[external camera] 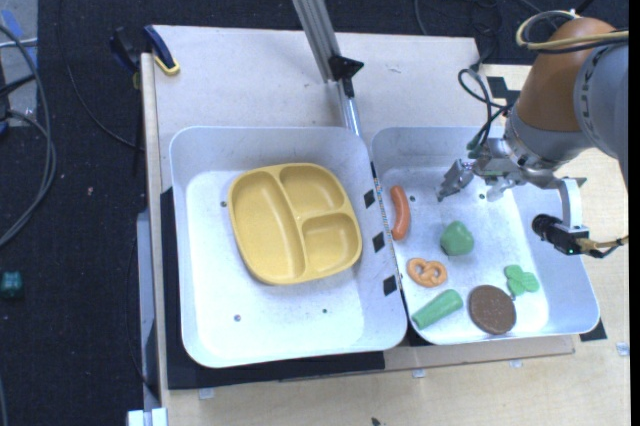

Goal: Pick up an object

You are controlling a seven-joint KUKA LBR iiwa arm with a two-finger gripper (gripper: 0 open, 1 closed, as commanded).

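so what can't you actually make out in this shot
- End effector: small and seen from above over the right bin; whether it is open or shut is unclear, as is whether it touches the bin floor.
- Arm: cut off by the right edge.
- Small green item: too small to identify.
- Brown disc: surface detail is too blurred to read.
- Right bin's left rim: hidden under the left bin's overlapping edge.

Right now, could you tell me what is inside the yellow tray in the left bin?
The yellow tray has three compartments, and all three look bare; the toy food lies in the right bin instead. What is under the tray is covered by it.
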